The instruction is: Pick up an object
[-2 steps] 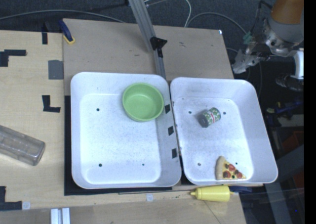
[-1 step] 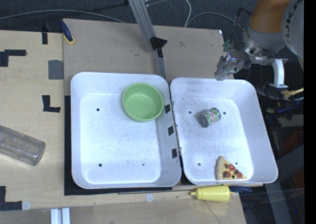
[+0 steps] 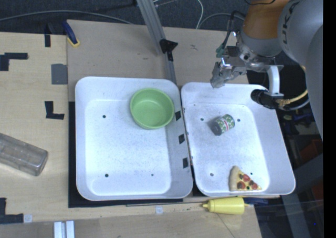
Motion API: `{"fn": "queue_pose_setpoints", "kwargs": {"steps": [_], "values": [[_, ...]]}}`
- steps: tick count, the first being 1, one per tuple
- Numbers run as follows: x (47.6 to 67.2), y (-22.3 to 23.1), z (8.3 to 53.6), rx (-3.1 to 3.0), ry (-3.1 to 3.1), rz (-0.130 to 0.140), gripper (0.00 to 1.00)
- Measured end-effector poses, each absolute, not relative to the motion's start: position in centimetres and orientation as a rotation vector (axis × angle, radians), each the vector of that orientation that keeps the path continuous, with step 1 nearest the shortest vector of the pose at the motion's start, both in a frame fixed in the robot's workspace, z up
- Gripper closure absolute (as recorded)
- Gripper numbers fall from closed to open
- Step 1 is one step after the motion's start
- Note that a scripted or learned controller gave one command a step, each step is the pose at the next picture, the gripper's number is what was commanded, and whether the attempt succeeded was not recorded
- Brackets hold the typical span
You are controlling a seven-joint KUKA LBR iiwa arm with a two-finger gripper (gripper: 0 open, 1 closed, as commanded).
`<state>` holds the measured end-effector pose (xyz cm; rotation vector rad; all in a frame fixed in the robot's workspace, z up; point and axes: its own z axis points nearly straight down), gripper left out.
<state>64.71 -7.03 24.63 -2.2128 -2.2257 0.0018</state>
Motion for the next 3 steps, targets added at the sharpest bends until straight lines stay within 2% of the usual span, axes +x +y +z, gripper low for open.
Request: {"fn": "queue_pose_setpoints", "kwargs": {"steps": [2,3], "values": [[63.0,4.3,25.0,-2.211,-2.228,0.001,1.0],[61.1,9.8,23.0,-2.211,-2.226,0.005,1.0]]}}
